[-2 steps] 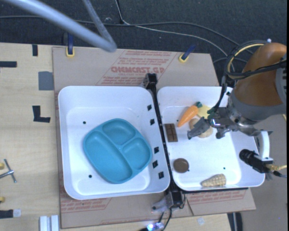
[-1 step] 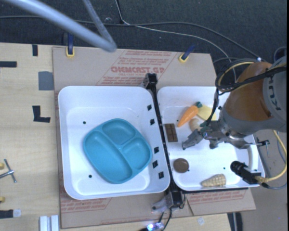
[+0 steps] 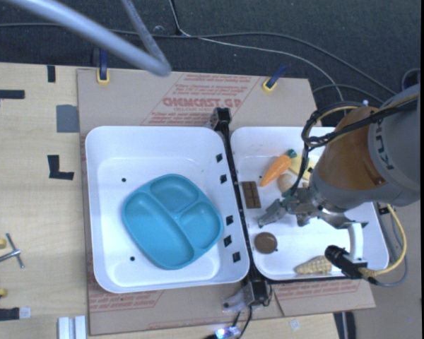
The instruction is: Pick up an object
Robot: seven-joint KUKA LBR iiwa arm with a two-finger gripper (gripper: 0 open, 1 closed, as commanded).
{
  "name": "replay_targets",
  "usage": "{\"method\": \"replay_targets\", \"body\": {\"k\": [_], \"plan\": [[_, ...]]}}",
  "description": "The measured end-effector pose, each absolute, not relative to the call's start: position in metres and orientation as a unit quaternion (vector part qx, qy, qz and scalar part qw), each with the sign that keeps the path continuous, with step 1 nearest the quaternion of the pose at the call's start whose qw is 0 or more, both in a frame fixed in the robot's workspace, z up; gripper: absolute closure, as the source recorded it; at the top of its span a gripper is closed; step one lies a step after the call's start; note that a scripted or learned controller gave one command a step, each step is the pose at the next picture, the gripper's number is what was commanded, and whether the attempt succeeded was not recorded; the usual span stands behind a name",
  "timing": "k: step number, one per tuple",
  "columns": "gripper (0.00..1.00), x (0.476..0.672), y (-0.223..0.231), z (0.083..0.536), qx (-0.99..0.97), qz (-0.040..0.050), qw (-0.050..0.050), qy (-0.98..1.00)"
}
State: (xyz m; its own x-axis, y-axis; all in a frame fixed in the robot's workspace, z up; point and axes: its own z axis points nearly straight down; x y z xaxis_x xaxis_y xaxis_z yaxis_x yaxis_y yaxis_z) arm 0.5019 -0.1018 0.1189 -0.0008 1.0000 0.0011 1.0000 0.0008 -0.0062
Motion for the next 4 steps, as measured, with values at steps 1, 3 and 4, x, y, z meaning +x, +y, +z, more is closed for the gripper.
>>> {"method": "replay_targets", "body": {"k": [1, 3, 4], "plan": [[1.0, 0.502, -0.101, 0.131, -0.706, 0.0011, 0.002, -0.708], [1.0, 0.502, -0.108, 0.244, -0.706, -0.0014, -0.003, -0.708], [1.0, 0.503, -0.108, 0.288, -0.707, -0.0008, -0.002, -0.708]]}}
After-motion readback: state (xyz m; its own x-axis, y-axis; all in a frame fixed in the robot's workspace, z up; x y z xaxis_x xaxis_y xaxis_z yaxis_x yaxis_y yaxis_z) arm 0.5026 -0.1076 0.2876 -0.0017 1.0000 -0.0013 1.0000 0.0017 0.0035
